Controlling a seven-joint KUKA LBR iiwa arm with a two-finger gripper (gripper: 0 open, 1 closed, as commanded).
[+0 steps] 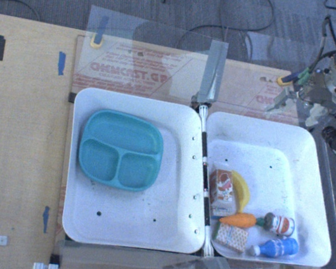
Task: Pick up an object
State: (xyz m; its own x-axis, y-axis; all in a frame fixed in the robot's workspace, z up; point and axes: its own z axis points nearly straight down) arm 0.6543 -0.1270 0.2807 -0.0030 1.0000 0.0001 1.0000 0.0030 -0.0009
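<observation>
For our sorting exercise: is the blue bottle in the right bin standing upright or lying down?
Lying down. The blue bottle rests on its side on the right bin's floor, white cap pointing left, beside the carrot.

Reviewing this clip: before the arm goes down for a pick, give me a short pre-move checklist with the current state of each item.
1. Objects available in right bin: ok; carrot, banana, blue bottle, small can and two packets cluster at its near left.
2. End effector clear of bins: ok, above the far right corner.
3. Fingers open: cannot tell.
4. Target isolated: not ok, items crowd together.
5. Left bin: holds a teal divided plate.
</observation>
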